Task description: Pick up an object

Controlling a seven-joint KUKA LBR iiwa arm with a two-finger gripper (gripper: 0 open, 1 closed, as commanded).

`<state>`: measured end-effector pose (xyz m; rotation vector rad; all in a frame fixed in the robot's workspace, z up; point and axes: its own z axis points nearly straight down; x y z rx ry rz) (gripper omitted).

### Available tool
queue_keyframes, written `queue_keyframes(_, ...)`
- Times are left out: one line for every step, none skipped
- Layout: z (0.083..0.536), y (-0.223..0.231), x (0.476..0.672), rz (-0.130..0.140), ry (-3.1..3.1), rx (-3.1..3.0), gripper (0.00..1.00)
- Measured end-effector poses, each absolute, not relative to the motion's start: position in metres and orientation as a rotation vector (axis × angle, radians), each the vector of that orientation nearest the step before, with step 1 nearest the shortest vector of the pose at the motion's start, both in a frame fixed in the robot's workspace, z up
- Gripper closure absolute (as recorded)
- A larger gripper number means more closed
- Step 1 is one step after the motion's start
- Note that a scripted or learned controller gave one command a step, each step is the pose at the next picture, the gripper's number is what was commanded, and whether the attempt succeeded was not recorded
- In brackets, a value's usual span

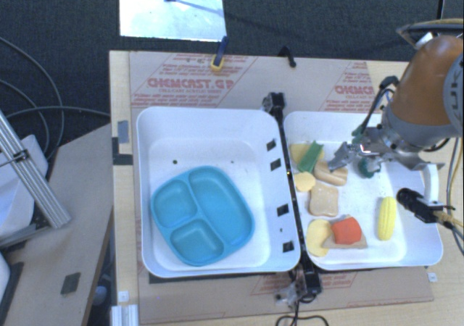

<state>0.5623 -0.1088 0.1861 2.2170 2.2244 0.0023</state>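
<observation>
From the overhead camera we see two white bins side by side on the bench. The left bin [156, 145] holds a blue divided plate [201, 214] with three compartments, lying toward its near side.

The right bin [420, 248] carries the toy food. At its far left a green piece [312, 156] lies touching a yellow piece [299, 153]. Just near of these we find a pale round piece [304, 182] and a tan slice [324, 201]. Toward the near edge a yellow round piece [317, 236] sits beside an orange-red piece [346, 230], which rests on a tan slab [341, 243]. A corn cob [387, 217] lies well to the right of them, lengthwise from far to near.

The arm [429, 85] reaches in from the right, its gripper [341, 160] low over the far part of the right bin, just above another tan piece [330, 174] and just right of the green one. We cannot tell how its jaws stand, and we see nothing clearly held between them.
</observation>
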Motion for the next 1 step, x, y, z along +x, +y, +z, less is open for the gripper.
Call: queue_keyframes(0.0813,-0.1201,0.6178,0.006,2.224,2.213,0.0)
